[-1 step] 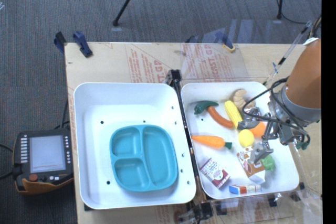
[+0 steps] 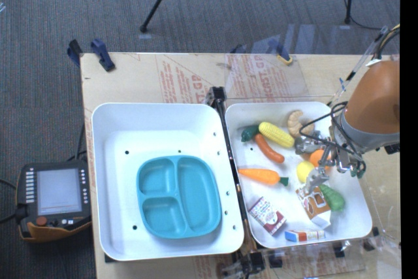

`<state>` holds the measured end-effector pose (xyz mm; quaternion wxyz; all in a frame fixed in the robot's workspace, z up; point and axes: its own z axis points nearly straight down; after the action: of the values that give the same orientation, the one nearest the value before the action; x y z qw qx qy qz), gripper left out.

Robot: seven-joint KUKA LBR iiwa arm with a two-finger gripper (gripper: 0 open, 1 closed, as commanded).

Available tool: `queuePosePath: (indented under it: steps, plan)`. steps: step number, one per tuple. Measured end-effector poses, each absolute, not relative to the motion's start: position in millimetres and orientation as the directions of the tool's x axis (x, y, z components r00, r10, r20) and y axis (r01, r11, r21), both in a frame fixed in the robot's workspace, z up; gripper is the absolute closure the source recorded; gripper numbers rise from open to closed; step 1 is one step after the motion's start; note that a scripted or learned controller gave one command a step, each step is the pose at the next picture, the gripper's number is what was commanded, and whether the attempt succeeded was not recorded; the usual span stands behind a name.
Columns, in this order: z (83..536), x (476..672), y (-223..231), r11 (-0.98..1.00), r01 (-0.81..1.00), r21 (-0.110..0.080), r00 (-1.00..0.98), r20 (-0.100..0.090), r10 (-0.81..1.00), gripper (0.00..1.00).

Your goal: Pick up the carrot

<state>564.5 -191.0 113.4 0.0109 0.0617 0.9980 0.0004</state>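
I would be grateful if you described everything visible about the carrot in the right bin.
The carrot is a glossy orange toy, plastic by its look, tapering to a point at its left end, with a small dark green stub at its right end. It lies flat, almost level across the view, on the floor of the right bin, left of centre. Nothing appears to touch it: a hot dog lies just above, and the gripper sits apart, to its right.

Arm [image 2: 373,104] reaching from right, gripper [image 2: 318,170] lowered.

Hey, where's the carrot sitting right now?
In the camera view the carrot lies in the right bin, toward its left side, just below the red pepper and above the small red carton.
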Motion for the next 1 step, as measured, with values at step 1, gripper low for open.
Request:
queuePosePath:
  steps: [1]
  plan:
    - [104.0, 571.4, -204.8, 0.952, 0.307, 0.006, -0.951, -0.019, 0.307, 0.00]
